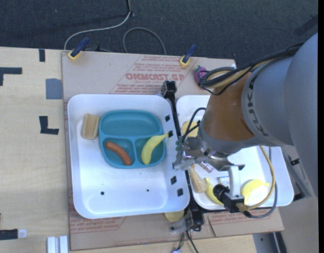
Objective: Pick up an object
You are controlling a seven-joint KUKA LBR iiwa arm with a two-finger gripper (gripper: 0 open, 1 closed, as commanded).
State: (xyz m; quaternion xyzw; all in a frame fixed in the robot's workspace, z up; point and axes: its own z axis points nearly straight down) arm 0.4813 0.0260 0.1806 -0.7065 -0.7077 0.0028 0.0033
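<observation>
grey arm (pixel 267 104) looms over right bin (pixel 280 194); gripper (pixel 191 159) low at divider, finger state unclear; banana (pixel 151 147), sausage (pixel 118 153) in blue tray (pixel 131 121), left bin (pixel 83 194).

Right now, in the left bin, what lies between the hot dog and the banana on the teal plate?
In the camera view, only a raised divider ridge of the teal plate separates the hot dog from the banana; no other object sits there.

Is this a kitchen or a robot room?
Probably a robot test room, not a kitchen. A big robot arm reaches over two white bins, the food looks like toys, such as the banana on a blue plate, and cables lie about.
</observation>
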